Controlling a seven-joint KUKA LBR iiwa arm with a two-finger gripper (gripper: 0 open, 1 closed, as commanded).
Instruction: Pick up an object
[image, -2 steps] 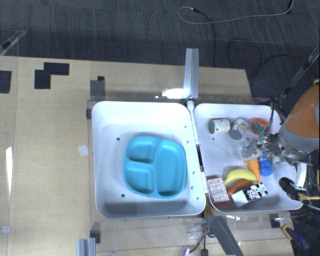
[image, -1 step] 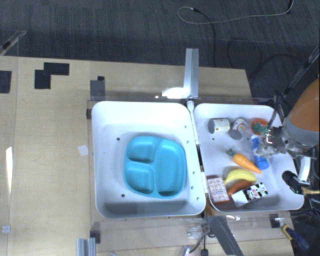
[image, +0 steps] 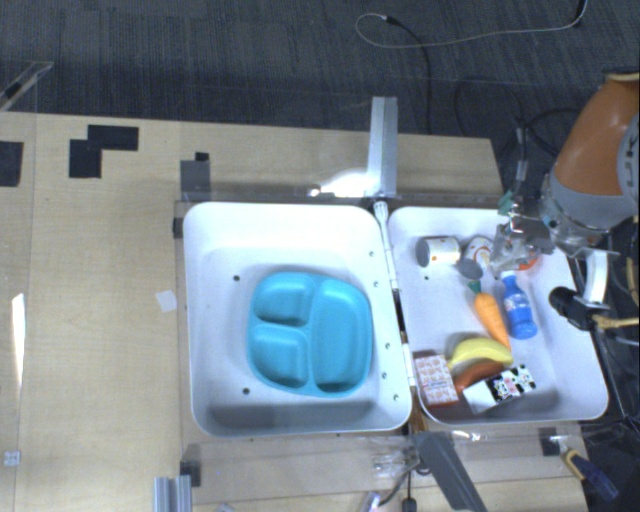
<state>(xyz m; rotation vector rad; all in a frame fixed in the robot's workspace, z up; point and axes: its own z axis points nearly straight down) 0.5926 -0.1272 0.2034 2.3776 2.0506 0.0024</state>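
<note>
Right bin (image: 590, 395) crowded: carrot (image: 490, 316), bottle (image: 517, 307), banana (image: 478, 350) packed close.

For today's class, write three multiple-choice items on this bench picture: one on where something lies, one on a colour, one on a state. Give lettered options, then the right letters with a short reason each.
1. Where does the divided plate lie?
A. In the left bin
B. In the right bin
C. On the bench outside both bins

2. What colour is the bottle beside the carrot?
A. Red
B. Blue
C. Green

3. How does the banana stand to the pincer?
A. Held between its fingers
B. Hanging in the air below it
C. Lying in the bin, apart from it

Answers:
1 A: the plate sits in the middle of the left bin.
2 B: the bottle's body is blue with a white cap.
3 C: the banana rests low in the right bin, while the pincer is over the bin's upper part.
</note>
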